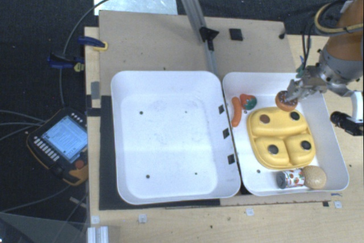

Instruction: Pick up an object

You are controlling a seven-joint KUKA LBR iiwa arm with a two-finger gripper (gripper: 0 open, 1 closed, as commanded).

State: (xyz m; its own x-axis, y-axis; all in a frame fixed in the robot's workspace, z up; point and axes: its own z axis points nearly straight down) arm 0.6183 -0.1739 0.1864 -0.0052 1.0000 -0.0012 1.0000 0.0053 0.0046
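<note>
In the right bin (pixel 335 171), far end, the gripper (pixel 291 95) hung right over a small brown disc (pixel 284 102) touching the yellow tray's (pixel 280 136) top edge. Jaws: can't tell if apart or together, too blurred. Disc prob. light, stiff toy plastic; low and flat, so best pinched across its rim. Alt. picks: orange carrot (pixel 235 112), slim, maybe slippery; small can (pixel 290 178) by a tan ball (pixel 314 177), both apt to roll. Can label red/white, text unreadable. Left bin (pixel 122 179) sat alongside on the desk (pixel 153 42).
</note>
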